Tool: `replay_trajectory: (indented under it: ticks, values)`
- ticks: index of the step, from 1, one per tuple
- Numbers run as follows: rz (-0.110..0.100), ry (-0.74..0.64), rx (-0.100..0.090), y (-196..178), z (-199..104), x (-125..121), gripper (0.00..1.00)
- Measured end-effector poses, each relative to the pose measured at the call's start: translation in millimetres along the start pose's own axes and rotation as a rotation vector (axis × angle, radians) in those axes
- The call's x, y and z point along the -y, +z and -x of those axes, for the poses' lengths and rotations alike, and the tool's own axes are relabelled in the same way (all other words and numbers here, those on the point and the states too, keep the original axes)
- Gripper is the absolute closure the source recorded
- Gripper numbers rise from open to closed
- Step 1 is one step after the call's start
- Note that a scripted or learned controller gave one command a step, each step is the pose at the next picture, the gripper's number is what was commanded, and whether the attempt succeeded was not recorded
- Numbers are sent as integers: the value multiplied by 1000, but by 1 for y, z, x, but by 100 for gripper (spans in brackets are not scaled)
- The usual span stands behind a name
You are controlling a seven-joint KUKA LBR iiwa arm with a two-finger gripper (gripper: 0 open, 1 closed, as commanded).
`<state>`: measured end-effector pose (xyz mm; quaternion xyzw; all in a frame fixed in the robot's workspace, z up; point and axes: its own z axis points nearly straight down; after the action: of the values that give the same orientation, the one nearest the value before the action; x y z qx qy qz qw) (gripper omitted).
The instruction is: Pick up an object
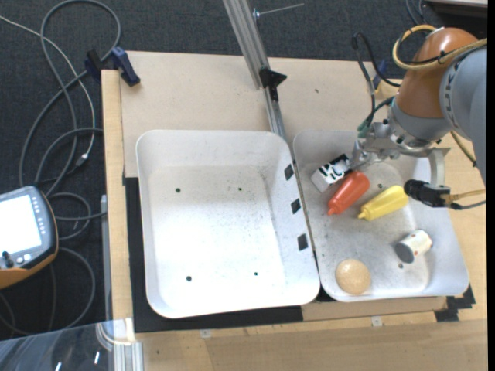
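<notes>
- My gripper (362, 158) sits low in the right bin (445, 280), just above the orange bottle (347, 192).
- Whether it is open or closed: cannot tell.

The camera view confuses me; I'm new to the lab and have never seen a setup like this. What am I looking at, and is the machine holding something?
You are looking down at a slant from one fixed camera above a bench. The grey machine with the orange band coming in from the right is a robot arm; its gripper is the small tool at its tip. Two shallow white bins sit side by side. The right bin holds a small white and black object, an orange-red bottle-like object, a yellow one, a small white and grey piece and a tan ball. The gripper sits low, next to the white and black object. I cannot tell whether it holds anything.
</notes>
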<state>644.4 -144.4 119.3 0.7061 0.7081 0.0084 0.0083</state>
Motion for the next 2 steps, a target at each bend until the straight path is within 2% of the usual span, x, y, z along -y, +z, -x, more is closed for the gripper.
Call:
replay_trajectory:
  ticks: [1, 2]
  values:
    - [-14, 0, 2, -64, -6, -3, 100]
    - [-17, 1, 1, -89, -6, -5, 100]
